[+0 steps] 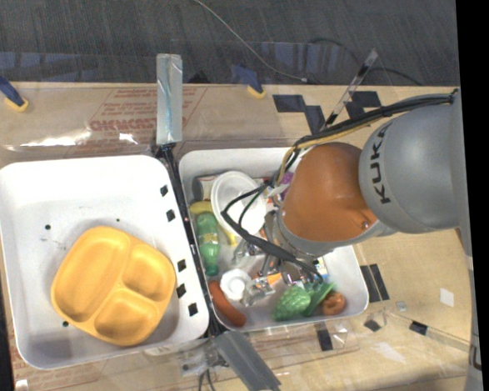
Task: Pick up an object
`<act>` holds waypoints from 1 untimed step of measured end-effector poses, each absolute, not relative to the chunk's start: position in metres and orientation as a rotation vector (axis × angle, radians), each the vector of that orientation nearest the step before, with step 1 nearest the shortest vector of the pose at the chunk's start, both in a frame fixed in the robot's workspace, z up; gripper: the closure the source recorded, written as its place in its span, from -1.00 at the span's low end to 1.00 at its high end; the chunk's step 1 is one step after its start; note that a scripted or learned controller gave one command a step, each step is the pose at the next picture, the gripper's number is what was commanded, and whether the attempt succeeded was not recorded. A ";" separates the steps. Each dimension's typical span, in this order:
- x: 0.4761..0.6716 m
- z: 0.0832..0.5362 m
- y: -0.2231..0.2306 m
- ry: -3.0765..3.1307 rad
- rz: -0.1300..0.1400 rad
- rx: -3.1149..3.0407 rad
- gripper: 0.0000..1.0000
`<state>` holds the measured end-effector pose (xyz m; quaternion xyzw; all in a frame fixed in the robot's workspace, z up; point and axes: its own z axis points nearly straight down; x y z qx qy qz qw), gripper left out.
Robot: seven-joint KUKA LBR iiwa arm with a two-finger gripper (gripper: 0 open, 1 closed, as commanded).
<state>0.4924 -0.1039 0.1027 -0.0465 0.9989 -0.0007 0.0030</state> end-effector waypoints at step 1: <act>0.551 0.092 -0.132 3.115 0.000 -0.398 1.00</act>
